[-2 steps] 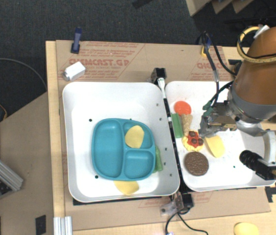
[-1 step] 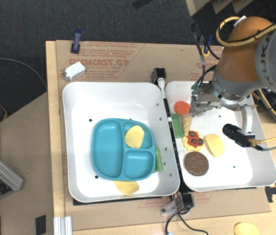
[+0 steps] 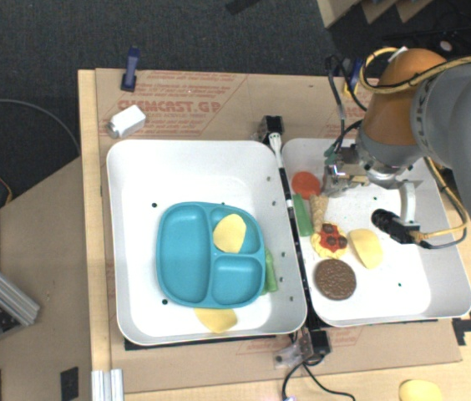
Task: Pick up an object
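Camera view looks down on two white bins side by side on the desk (image 3: 202,98). The left bin (image 3: 135,224) holds one teal plate (image 3: 187,253) with three compartments. One yellow piece (image 3: 229,232) lies in the plate's upper right compartment. A second yellow piece (image 3: 216,317) lies on the bin floor at the plate's lower edge, and one green scrap (image 3: 270,272) lies against its right side.

The right bin (image 3: 436,291) holds one red disc (image 3: 306,182), one green strip (image 3: 302,216), one small red and dark lump (image 3: 331,239), a third yellow piece (image 3: 366,248) and one brown disc (image 3: 335,279), all towards its left half.

The gripper (image 3: 336,179) sits over that bin's upper left, just right of the red disc. Whether it is released or clenched, I cannot tell.
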{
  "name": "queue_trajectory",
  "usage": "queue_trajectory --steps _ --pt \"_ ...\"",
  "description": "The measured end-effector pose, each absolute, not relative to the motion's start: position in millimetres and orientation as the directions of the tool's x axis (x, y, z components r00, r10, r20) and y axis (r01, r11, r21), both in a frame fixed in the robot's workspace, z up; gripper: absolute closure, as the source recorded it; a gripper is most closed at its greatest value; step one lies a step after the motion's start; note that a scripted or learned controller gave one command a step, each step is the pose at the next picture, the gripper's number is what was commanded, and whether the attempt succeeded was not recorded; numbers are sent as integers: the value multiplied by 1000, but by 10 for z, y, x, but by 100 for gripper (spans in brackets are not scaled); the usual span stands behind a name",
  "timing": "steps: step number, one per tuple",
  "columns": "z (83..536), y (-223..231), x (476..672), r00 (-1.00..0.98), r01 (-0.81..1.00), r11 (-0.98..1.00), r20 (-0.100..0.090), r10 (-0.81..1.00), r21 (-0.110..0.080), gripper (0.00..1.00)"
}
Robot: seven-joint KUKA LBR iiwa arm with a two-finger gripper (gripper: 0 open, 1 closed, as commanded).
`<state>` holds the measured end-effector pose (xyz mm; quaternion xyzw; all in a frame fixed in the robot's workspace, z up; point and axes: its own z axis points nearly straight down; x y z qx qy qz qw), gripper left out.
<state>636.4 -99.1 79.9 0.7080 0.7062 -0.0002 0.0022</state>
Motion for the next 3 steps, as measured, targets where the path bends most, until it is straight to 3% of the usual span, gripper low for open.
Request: queue_trajectory --steps 1,2,3 --pt "853 -1574 6485 4 1000 -4 -4 1000 4 100" --pt "845 -2136 5399 10 1000 -10 1 1000 -10 100" --pt "923 -1556 4760 0 1000 0 6 1000 -8 100"
